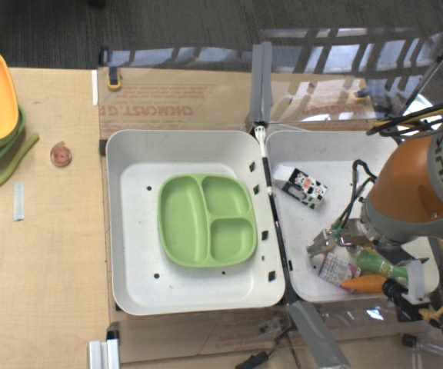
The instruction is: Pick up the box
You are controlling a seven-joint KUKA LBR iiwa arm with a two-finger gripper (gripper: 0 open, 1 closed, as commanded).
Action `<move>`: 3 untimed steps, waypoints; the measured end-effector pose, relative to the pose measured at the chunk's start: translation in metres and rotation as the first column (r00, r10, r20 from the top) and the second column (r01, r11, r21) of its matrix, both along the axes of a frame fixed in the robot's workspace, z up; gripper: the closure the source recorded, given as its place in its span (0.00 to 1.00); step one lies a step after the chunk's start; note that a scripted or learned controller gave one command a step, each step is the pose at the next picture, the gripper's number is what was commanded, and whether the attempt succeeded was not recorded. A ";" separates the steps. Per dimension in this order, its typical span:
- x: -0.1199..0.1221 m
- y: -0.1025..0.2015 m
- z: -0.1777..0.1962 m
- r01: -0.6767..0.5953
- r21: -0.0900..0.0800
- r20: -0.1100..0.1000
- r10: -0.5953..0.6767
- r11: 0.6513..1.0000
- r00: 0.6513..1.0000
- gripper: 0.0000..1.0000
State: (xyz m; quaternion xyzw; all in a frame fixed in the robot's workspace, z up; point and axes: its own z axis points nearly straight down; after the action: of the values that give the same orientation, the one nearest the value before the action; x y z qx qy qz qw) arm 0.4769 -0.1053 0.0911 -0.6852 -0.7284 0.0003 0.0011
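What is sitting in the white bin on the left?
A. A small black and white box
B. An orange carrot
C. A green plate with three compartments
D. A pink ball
C: the green divided plate lies in the left bin, while the small box is in the right bin.

Legible text: one item. Cardboard sheet (pixel 177 102) under the bins, at 12 o'clock from the left bin (pixel 118 206), carries red print reading "CHEMCRST, G…" as best made out; it appears upside down and mirrored from this camera, with smaller red lines beneath too fine to read. Small box (pixel 306 187) in the right bin (pixel 337 141), roughly 11 o'clock from the gripper (pixel 331 241), shows red and dark printed marks, not legible. Nothing else readable.
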 end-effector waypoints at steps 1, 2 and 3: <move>0.000 -0.007 0.000 0.051 -0.001 0.001 -0.051 0.999 0.999 0.00; 0.000 0.010 0.000 0.079 0.000 0.000 -0.079 0.997 0.997 0.00; 0.000 -0.010 0.000 -0.178 0.000 -0.001 0.178 0.984 0.984 0.00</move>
State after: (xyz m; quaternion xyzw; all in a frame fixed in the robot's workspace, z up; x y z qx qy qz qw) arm 0.4767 -0.1151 0.0910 -0.6175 -0.7866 0.0006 0.0012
